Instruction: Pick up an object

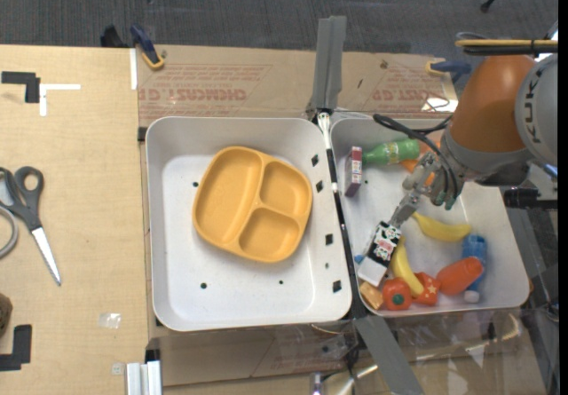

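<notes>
Here the gripper (406,207) reaches down into the right bin (513,296), its tip just above a small black-and-white carton (383,245). Whether it is released or clenched I cannot tell, and nothing visibly sits in its grasp. The likely targets crowd the bin's near end: a yellow banana (441,227), an orange bottle (459,275) and a tomato (397,296). The left bin (169,207) carries a yellow divided plate (253,203), well apart from the arm.
</notes>
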Motion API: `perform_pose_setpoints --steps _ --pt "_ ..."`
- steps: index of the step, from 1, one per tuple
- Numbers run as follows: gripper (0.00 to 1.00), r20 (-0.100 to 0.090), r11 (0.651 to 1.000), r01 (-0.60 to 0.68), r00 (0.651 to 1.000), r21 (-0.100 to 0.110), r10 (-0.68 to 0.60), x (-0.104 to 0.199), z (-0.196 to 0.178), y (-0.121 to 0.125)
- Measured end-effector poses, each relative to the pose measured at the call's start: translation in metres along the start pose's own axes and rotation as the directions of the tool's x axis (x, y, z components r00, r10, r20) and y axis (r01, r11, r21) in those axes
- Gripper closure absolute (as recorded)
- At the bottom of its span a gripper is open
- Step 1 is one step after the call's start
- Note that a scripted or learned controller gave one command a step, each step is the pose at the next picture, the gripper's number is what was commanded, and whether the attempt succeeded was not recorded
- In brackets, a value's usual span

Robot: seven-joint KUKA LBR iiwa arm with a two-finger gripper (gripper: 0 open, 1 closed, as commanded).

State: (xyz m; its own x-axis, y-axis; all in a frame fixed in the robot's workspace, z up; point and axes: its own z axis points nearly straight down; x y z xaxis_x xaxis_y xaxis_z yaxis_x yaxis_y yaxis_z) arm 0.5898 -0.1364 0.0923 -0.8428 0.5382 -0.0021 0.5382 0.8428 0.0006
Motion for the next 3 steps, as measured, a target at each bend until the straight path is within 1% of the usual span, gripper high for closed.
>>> perform_pose_setpoints --steps 1,2,3 --pt "1.00 0.004 1.000 0.003 1.000 0.000 -0.003 -0.001 -0.010 0.000" --pt "1.00 -0.002 0.998 -0.067 0.998 0.001 0.067 0.084 0.001 -0.004" --pt "1.00 0.000 0.995 -0.099 0.995 0.000 0.099 0.108 -0.100 0.069"
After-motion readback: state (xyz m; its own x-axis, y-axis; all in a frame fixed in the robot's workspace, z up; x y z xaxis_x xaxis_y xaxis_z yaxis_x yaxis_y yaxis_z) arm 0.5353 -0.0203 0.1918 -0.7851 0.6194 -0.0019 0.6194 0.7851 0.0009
